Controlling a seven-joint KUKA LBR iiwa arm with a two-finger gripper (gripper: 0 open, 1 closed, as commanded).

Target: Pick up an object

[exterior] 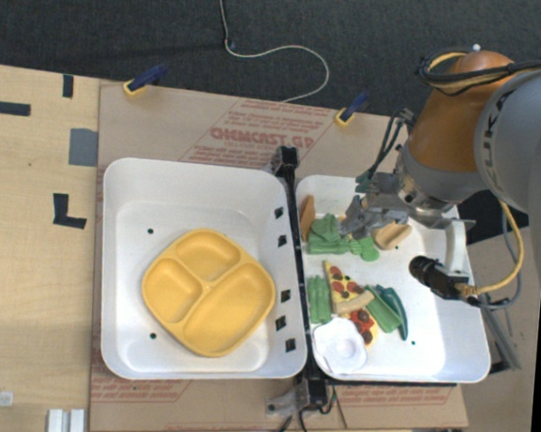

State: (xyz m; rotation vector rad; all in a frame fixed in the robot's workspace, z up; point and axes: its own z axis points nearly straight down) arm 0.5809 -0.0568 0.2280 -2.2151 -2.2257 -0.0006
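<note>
Gripper (359, 220) low over the green toy (330, 234) in the right bin (447, 353) — lined up to grab; finger spread — can't tell.

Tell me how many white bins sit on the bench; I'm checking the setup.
2. The left bin holds a yellow divided plate; the right bin holds toy food, with the gripper over its far end.
</note>
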